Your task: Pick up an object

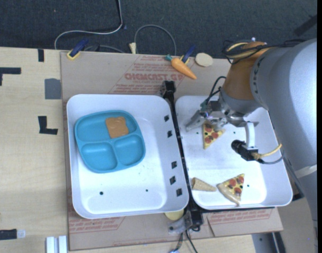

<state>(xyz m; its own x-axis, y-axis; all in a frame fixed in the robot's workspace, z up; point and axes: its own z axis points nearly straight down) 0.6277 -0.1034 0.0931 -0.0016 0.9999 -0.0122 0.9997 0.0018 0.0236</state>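
We see open white floor mid-way in the right shallow white bin (266,165), hemmed by a toy pizza slice (211,134) above and another slice (232,187) plus a tan wedge (202,184) below

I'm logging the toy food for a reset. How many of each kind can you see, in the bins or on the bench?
Pizza slices: 2
Toast on the blue plate: 1
Carrot: 1
Pale crust wedge: 1
Pale round piece beside the carrot: 1
Total: 6
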